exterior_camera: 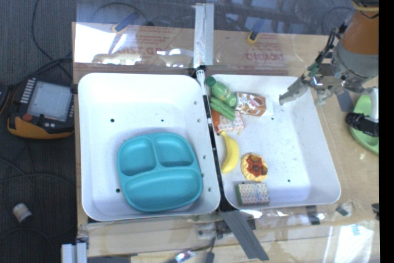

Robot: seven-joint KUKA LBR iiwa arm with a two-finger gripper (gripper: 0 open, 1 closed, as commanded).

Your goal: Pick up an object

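Pincer [289, 95] is hanging over the right bin [308, 151], up near that bin's far right corner. It is sticking out to the left from the grey wrist, and it looks like one thin grey shape from here, so I cannot tell if it is open or closed. Nothing is showing between its tips. The arm [360, 40] with its orange band is reaching in from beyond the right bin's right wall.

The toys are all sitting along the right bin's left side, apart from the pincer. Nearest to it is a small orange and white packet [251, 104], lying flat. Just left of that are green toys [221, 100], bunched against the bin's left wall. Below them a yellow banana [229, 154] is lying, and I am judging it an easy pick. Its long side is running from the far end of the bin toward the near end, with a soft bend, and its near tip is pointing at the bin's front edge. Beside it is a round pizza toy [254, 165], and a grey block [253, 193] is sitting at the front.

The task is looking barely started. Nothing is being lifted yet. The pincer needs to go down, close on a toy and lift it.

Left of the right bin, the left bin [111, 108] is holding a blue tray [160, 172].
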